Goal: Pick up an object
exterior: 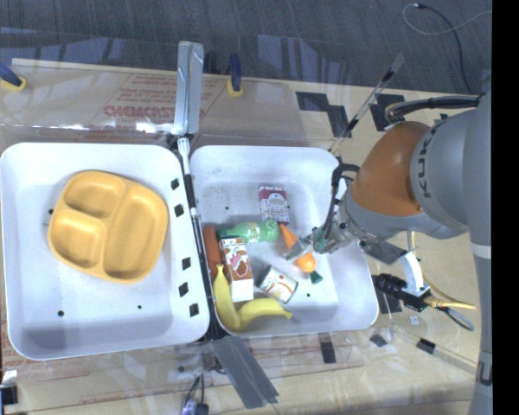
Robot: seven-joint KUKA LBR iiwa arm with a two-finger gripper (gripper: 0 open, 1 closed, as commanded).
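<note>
The right bin (346,305) holds a jumble of toy food. A green bottle (253,231) lies in the middle, with a red and white carton (274,204) behind it. A brown juice box (236,268) and a yellow banana (239,310) lie at the front left. A small white box (279,285) sits beside them. Two small orange pieces (304,264) lie right of the bottle. My gripper (317,241) is low in the bin, right at the orange pieces; whether it touches them I cannot tell.
The left bin (26,318) holds a yellow divided plate (109,225). A reddish brown sausage (211,243) lies along the right bin's left wall. Tools and cables (415,294) lie on the bench right of the bins, under the arm.
</note>
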